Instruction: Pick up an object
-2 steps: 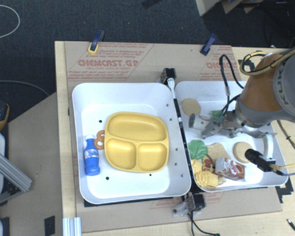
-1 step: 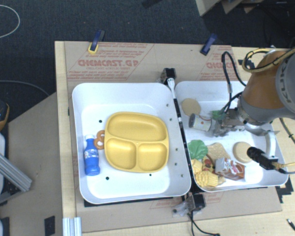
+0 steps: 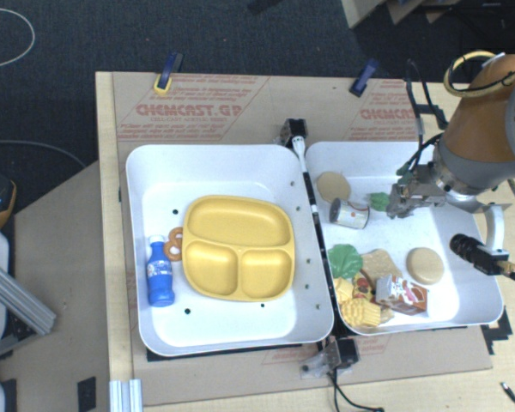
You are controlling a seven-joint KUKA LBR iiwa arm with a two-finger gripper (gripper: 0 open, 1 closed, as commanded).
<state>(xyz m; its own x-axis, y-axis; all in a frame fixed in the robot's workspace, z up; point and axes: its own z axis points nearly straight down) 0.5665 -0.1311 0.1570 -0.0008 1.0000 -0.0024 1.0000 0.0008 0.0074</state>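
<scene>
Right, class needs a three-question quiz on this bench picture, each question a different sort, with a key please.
1. True or false: the yellow tray lies in the left bin.
2. Which thing lies right beside the tray's left edge? A) blue bottle B) round bun C) green leaf
3. Fill in: the hand hangs over the ____ bin.

Key
1. True.
2. A. The bun and the leaf lie in the other bin.
3. Right. It is above that bin's upper part, near a small green piece.
</scene>
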